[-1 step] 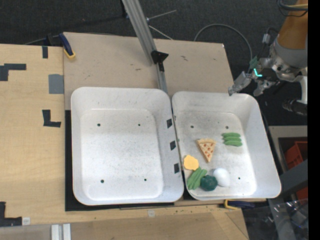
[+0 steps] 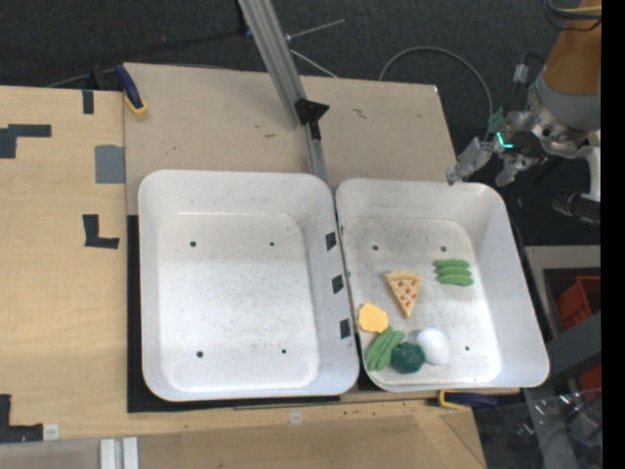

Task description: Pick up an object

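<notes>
Above right white shallow bin [image 2: 508,262], w/ two-finger gripper [image 2: 485,161] spread & empty: drop straight over orange-and-tan pizza-slice toy [image 2: 402,290], centre, clamp.

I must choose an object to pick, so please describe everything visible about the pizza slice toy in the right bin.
The small triangular pizza slice toy is tan with reddish spots and a paler crust edge at the top; its tip points down. It looks like plastic or foam. It lies flat on the floor of the right shallow white bin, touching nothing, between the yellow piece and the green pods.
</notes>
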`<state>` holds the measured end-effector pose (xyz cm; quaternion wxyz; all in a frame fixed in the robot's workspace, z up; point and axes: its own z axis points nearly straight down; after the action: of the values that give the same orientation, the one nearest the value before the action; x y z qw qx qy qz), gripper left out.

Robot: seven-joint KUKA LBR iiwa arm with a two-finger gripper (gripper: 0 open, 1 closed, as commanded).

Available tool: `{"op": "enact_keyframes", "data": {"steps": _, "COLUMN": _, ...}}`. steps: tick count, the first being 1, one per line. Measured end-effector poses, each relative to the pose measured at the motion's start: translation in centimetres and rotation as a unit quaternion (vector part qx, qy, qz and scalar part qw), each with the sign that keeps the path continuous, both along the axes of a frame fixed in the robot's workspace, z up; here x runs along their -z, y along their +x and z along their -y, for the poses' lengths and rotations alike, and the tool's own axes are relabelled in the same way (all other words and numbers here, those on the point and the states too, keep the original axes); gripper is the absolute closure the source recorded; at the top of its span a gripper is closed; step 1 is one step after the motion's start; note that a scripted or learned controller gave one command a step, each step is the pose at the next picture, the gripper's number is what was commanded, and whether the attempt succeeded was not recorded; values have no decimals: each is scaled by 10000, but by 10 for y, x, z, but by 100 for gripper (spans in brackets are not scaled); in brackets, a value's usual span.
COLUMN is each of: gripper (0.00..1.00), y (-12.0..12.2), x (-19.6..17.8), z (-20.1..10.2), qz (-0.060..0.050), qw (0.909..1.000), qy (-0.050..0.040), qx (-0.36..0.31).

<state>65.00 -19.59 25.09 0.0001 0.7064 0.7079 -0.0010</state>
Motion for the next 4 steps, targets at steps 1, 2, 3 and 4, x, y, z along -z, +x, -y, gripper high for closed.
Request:
{"op": "enact_keyframes", "data": {"steps": 1, "gripper": 0, "y": 4, "x": 63, "z": -4, "qz": -29, "qw": 10000, "qy": 9, "qx": -2}}
{"op": "enact_keyframes", "data": {"steps": 2, "gripper": 0, "y": 5, "x": 127, "z": -10, "qz": -34, "qw": 10000, "qy": 11, "qx": -4}}
{"op": "enact_keyframes", "data": {"steps": 3, "gripper": 0, "y": 5, "x": 165, "z": -11, "qz": -15, "qw": 10000, "qy": 4, "qx": -3}}
{"op": "enact_keyframes", "data": {"steps": 4, "gripper": 100, "y": 6, "x": 152, "z": -11, "qz": -2, "qw": 10000, "qy": -3, "qx": -12}}
